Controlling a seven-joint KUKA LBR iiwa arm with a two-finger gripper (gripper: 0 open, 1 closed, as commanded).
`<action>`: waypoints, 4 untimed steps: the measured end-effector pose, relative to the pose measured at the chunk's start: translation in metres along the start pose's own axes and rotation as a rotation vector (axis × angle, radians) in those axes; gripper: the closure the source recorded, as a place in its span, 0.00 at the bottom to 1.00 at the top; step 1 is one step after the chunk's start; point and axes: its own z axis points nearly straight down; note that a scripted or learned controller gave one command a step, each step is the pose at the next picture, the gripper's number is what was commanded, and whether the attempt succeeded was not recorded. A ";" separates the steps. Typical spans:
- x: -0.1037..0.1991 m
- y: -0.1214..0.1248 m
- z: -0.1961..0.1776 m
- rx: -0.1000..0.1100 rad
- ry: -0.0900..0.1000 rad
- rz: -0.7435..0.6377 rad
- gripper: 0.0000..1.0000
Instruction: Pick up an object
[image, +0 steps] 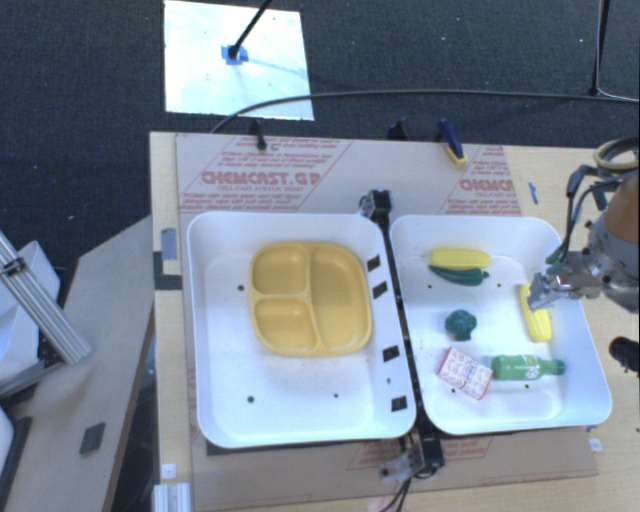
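Note:
My gripper (547, 291) hangs over the right side of the right bin (585, 400), right at the upper end of a small yellow corn cob (538, 320) lying lengthwise by the bin's right wall. Whether it touches the cob I cannot tell. Elsewhere in this bin lie a corn cob with green husk (460, 263), a dark green broccoli piece (461, 323), a green bottle (527, 368) on its side and a red and white box (465, 372).
The left bin (215, 400) holds a yellow divided plate (308, 298). A black-marked ridge (390, 320) separates the two bins. The arm (612, 235) comes in over the right bin's right rim. Cables and a blue clamp (450, 140) lie behind the bins.

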 end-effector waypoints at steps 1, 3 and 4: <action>0.000 0.001 -0.027 0.002 0.001 -0.001 1.00; 0.098 0.013 -0.038 0.004 0.003 -0.006 1.00; 0.151 0.022 -0.045 0.004 0.004 -0.006 1.00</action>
